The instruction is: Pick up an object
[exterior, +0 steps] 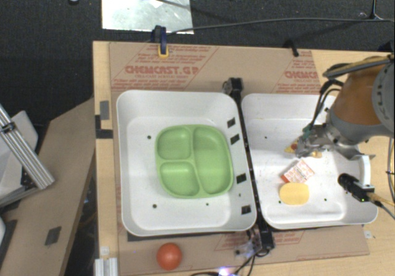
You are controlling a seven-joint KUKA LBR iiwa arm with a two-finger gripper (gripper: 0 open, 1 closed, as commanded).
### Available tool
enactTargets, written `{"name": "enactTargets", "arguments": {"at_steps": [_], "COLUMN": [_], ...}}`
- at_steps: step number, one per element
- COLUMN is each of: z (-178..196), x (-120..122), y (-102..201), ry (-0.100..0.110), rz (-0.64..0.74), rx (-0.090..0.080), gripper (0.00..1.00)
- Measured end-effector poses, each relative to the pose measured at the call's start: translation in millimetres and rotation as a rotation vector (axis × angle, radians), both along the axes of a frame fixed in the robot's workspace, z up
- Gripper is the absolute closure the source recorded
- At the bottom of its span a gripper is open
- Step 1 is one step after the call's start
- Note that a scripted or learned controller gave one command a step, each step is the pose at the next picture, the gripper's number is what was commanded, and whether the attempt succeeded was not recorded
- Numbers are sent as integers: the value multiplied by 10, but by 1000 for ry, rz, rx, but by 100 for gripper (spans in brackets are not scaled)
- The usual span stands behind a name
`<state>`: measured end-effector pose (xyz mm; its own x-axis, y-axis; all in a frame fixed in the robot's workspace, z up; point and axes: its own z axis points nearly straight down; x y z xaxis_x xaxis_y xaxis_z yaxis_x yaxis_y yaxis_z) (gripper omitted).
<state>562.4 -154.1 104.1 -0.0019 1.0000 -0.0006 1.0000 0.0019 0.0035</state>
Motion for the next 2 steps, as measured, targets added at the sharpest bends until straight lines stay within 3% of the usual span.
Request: {"name": "enactTargets", "arguments": {"at_steps": [2], "z": [1109], "x": [-31], "y": [-13], "ry": [-3], "rz": [2], "rx": [-1], "gripper": [100]}}
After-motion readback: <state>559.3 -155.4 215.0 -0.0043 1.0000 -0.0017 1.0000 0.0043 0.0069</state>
